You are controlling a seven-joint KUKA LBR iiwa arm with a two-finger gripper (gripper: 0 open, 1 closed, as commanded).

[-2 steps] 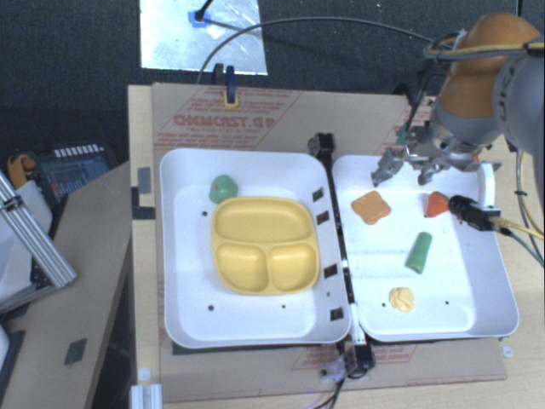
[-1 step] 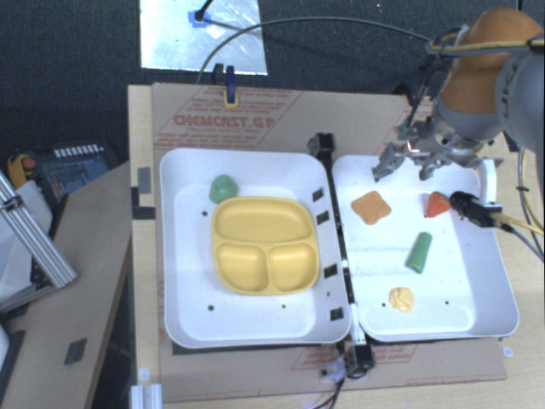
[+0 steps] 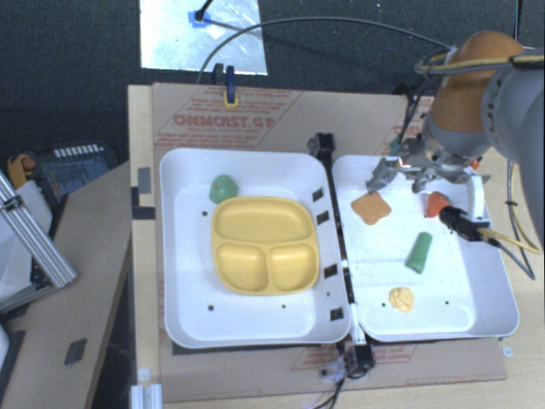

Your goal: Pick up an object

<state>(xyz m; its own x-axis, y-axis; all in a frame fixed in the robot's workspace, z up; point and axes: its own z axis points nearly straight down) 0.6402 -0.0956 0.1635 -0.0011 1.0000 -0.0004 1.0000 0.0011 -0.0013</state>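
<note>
Jaws stood apart and held nothing, as far as the slanted view allowed me to judge. The gripper hung over the far part of the right bin. An orange piece lay just below its left finger, the nearest thing to take. A red piece lay beside the other finger. The green block lay nearer the camera, its long axis almost upright in the view, and a yellow lump beyond it. The left bin held a yellow tray.
</note>
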